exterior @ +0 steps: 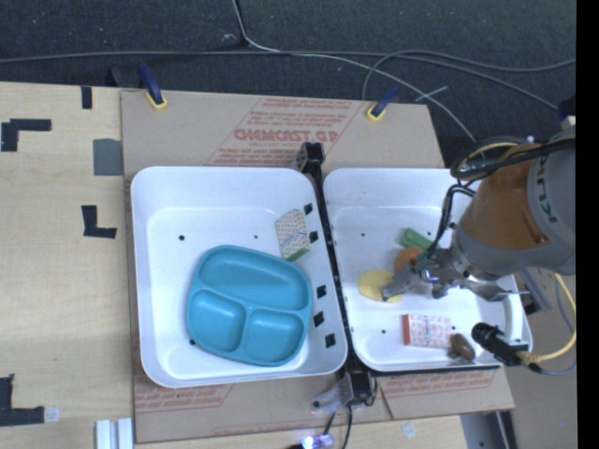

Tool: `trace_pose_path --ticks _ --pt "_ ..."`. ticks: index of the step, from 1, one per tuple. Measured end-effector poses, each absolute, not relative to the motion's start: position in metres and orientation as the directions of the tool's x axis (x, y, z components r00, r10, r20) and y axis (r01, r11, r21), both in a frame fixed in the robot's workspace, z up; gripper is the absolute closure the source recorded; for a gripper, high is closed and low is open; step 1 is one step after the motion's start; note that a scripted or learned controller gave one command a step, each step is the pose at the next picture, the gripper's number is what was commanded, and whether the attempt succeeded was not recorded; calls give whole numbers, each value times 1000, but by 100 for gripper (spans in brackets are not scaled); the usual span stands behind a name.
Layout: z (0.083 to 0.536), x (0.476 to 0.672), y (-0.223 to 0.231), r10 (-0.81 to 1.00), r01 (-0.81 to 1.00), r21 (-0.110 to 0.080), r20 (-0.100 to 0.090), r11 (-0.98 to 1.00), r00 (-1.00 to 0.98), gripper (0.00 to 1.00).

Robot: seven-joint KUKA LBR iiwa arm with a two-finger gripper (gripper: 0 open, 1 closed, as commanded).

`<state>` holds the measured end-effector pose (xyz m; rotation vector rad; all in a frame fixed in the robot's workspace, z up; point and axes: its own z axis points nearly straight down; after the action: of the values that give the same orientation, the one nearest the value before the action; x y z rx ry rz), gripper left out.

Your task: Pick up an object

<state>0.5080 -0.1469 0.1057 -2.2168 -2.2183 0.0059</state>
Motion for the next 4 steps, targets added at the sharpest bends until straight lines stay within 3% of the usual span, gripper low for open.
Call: trace_pose_path --ticks 1,2,4 --pt "86 508 -147 1000 1000 -1 0 1 -1 0" --pt "96 509 -147 1000 1000 2 -2 1 -1 100" --pt "198 527 -144 1000 1000 4 -1 2 -2 100"
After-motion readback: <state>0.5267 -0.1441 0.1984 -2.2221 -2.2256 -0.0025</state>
